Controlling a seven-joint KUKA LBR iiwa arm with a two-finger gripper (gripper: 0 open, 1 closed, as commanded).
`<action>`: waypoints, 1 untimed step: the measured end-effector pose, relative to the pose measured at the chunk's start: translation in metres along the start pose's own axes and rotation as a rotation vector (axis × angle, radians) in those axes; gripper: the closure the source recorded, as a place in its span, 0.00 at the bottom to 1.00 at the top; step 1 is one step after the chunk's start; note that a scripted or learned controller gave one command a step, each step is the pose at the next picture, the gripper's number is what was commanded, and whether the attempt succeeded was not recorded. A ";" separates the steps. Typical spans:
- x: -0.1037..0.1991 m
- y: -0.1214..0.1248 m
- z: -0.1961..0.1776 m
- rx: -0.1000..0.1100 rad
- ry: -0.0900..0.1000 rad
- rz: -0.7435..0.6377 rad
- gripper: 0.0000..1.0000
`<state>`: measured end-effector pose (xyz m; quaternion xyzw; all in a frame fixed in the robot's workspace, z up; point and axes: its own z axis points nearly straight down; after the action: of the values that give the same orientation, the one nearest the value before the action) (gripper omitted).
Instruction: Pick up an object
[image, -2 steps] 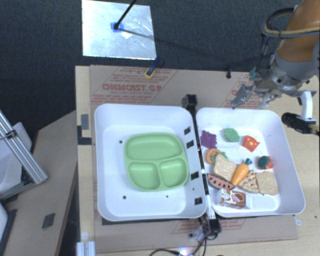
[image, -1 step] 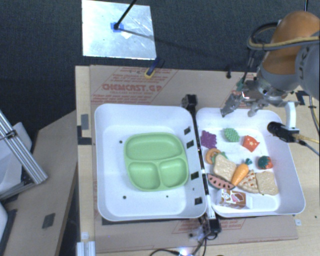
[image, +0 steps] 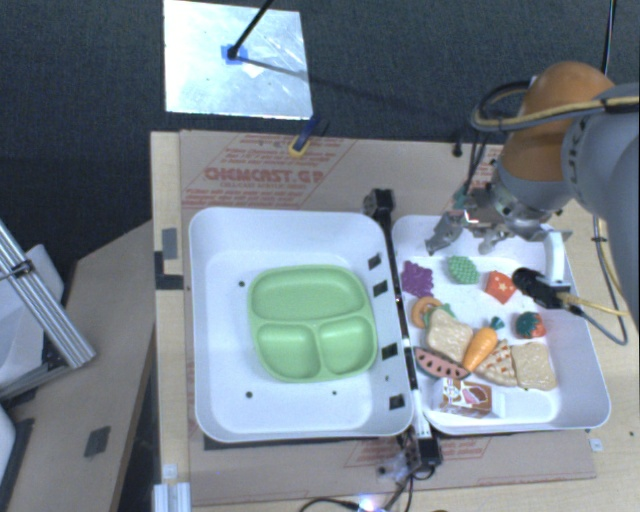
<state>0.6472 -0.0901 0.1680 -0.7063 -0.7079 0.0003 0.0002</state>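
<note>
My arm (image: 590, 150) comes in from the right, orange band up top, wrist bent down over the far end of the right bin (image: 590, 400). Pincer (image: 467, 238) hangs low there, fingers spread apart, nothing between them.

Two white bins side by side on a pale board (image: 270, 170) with red print, on a light bench. Dark floor around it. Shiny square sheet (image: 238, 55) beyond the bench, metal rail (image: 40, 310) at left. Left bin (image: 215, 250) has a green tray (image: 310, 322) with three sections.

All the pickable stuff is in the right bin. Closest: green piece (image: 461, 268), just below the fingertips, not touching as far as I can tell. It's roundish, so no clear long axis. Grapes (image: 417, 277) sit beside it towards the divider, red piece (image: 500, 287) on the other side.

Further towards the near end: carrot (image: 480, 347), lying on a diagonal, leaves to the upper right, tip to the lower left, resting across bread (image: 450, 335) and toast (image: 530, 365). Melon slice (image: 440, 362) and packet (image: 467, 398) are nearest the front wall.
</note>
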 end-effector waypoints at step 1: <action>-0.001 0.005 0.042 -0.001 0.000 0.000 0.00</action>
<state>0.6524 -0.0908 0.1259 -0.7064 -0.7078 0.0001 0.0000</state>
